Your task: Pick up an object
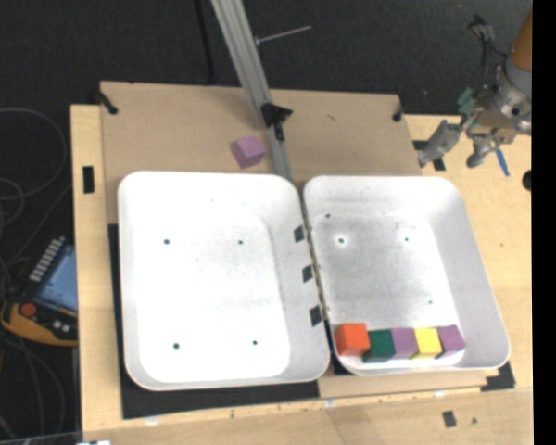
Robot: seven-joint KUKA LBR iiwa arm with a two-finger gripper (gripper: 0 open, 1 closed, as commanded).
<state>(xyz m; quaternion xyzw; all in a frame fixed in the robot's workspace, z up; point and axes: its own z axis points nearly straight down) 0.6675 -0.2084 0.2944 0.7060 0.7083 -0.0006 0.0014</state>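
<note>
The claw (486,137) hangs past the right bin's (463,211) far corner, apparently spread, gripping nothing.

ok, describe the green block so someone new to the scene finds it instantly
Start at the right bin and go to its near edge, where five blocks sit in a row. The green block is second from the left, between the orange block and a purple block; it is the only green one.
</note>
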